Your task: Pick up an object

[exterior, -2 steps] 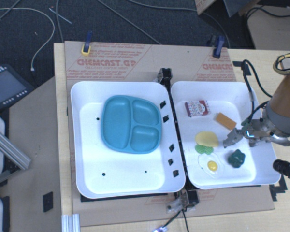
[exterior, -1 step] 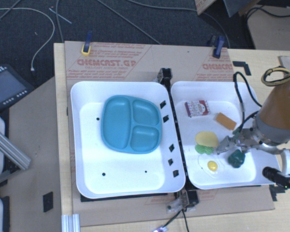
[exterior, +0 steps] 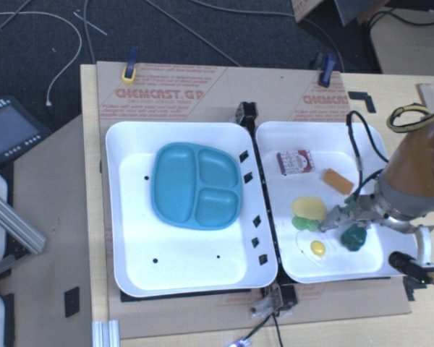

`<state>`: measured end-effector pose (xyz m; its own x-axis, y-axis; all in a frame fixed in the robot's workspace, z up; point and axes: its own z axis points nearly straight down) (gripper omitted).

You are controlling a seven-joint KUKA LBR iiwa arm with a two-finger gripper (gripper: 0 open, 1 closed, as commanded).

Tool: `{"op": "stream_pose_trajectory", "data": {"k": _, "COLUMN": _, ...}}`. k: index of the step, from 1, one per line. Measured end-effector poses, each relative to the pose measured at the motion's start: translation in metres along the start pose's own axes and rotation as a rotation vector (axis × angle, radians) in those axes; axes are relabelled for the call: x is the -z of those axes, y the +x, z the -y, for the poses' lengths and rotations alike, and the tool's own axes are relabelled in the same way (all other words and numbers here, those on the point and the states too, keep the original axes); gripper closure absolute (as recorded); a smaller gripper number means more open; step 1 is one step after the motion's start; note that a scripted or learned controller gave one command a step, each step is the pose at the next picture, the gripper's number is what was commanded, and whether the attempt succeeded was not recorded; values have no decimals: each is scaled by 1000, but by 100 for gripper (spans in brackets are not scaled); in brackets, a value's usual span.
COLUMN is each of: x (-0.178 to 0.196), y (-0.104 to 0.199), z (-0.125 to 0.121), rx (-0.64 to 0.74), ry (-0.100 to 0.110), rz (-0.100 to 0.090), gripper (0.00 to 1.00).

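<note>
Reading "CHEMCAST GP": bench board (exterior: 159,92)

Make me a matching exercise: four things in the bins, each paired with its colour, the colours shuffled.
Things:
1. divided plate
2. block
3. small round piece
4. packet

Colours:
A. yellow
B. red and white
C. light blue
D. orange-tan

Pairs: 1-C, 2-D, 3-A, 4-B
</note>
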<state>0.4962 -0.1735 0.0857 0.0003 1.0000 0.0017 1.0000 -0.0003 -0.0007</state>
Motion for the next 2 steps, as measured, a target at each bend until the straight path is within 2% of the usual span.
{"op": "stream_pose_trajectory", "data": {"k": 1, "x": 11, "y": 0, "z": -1, "rx": 0, "ry": -3, "rz": 0, "gripper": 100}}
{"op": "stream_pose_trajectory", "data": {"k": 2, "x": 54, "y": -3, "z": -3, "rx": 1, "ry": -5, "rz": 3, "gripper": 100}}
